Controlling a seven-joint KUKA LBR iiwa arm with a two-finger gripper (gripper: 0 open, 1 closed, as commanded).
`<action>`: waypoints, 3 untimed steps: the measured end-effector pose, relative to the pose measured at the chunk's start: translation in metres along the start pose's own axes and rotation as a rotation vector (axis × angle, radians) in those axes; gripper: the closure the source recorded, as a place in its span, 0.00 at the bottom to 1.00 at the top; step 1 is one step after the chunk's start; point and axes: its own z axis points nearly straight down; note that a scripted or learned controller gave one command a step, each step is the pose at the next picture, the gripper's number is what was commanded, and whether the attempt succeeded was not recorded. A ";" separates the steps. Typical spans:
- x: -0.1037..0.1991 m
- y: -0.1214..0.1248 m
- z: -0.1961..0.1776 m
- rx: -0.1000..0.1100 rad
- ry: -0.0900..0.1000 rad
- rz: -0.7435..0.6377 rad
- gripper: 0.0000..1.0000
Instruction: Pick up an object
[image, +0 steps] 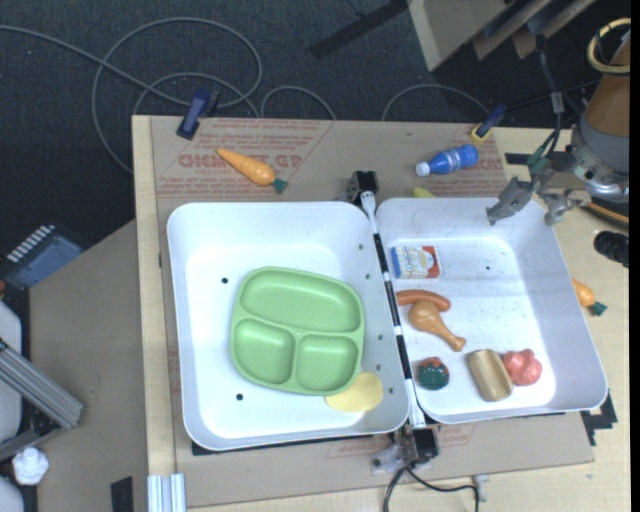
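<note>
I see my gripper (530, 200) spread wide and holding nothing over the right bin (560, 300) far rim, below it a small carton (414, 262), sausage (422, 298), tan drumstick (436, 323), bread roll (489, 374), pink fruit (522, 367), far left of it the left bin (200, 300) with green divided plate (297, 330)

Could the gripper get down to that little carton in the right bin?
Probably yes: the carton lies flat with open bin floor around it, and the gripper hovers over the same bin's far corner.
</note>
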 end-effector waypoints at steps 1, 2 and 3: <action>0.016 -0.046 0.129 0.000 0.000 0.001 0.00; 0.090 -0.128 0.129 0.002 0.002 -0.001 0.00; 0.045 -0.070 0.128 -0.001 -0.001 0.001 0.00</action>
